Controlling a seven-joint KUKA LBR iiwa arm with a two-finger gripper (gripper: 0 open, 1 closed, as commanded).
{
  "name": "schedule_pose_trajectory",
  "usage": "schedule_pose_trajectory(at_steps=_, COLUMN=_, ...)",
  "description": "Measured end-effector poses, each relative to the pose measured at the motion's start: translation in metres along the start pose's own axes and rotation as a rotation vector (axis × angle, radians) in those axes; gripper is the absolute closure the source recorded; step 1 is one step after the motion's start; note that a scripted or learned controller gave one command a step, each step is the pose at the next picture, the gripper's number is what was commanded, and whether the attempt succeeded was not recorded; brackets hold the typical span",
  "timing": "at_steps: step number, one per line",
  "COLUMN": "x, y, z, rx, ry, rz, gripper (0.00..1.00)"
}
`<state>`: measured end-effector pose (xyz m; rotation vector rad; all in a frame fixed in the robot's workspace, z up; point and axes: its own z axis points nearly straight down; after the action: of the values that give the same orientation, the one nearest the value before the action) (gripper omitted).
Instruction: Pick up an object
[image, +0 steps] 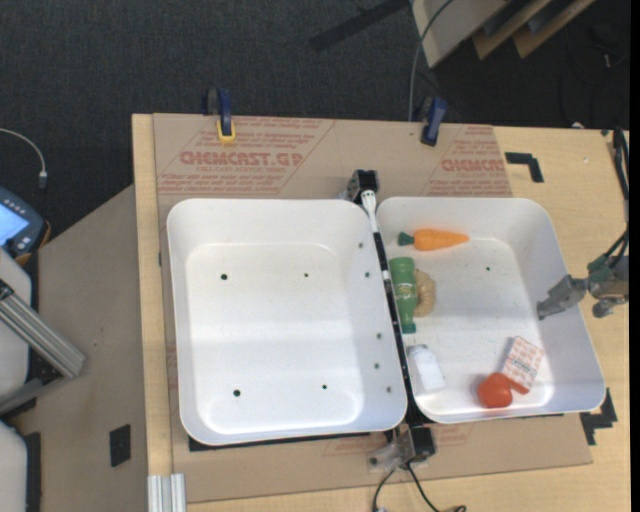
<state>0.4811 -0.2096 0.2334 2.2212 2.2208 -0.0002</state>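
The right bin (560, 240) holds an orange carrot (436, 239) near its far side. A green bottle (403, 291) lies along its left wall, next to a tan lump (425, 291). A white object (426, 368) lies by the near left corner. A red tomato (495, 391) and a small red-and-white packet (524, 361) rest near the front right. My gripper (580, 292) hangs at the bin's right rim, apart from all of these and with nothing seen in it.
The left bin (190, 300) sits beside the right one, joined along a black divider (383, 290). Both rest on a cardboard-covered bench (300, 150) with blue clamps (222, 106) at the back edge. Cables run at the front (405, 455).
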Motion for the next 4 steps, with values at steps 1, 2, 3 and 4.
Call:
schedule_pose_trajectory(at_steps=1, x=0.120, y=-0.003, z=0.107, rx=0.011, ry=0.008, rz=-0.010, gripper=0.00)
schedule_pose_trajectory(at_steps=2, x=0.176, y=0.060, z=0.007, rx=-0.014, ry=0.002, rz=-0.010, gripper=0.00)
schedule_pose_trajectory(at_steps=3, x=0.215, y=0.124, z=0.051, rx=-0.002, ry=0.001, rz=-0.006, gripper=0.00)
schedule_pose_trajectory(at_steps=4, x=0.215, y=0.183, z=0.048, rx=-0.005, ry=0.000, rz=-0.003, gripper=0.00)
